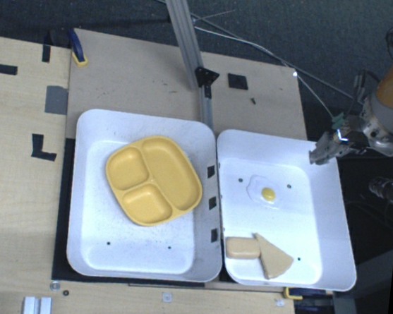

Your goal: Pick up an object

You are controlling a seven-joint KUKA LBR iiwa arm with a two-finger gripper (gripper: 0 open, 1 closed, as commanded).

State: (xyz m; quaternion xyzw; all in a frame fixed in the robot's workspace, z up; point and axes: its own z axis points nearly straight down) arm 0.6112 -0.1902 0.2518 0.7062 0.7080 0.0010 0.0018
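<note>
Two bins sat side by side: the left bin (pixel 87 175) held a yellow tray (pixel 153 179), the right bin (pixel 316 224) a fried egg (pixel 267 193), bread (pixel 242 248) and wedge (pixel 274 257). The gripper (pixel 323 153) hung at the right bin's far edge, holding nothing; its state I cannot tell

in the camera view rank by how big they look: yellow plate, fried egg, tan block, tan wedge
1. yellow divided plate, by far the largest
2. tan wedge
3. tan block, close to the wedge, so that order is unsure
4. fried egg, its white hard to trace against the bin, so unsure too
</note>
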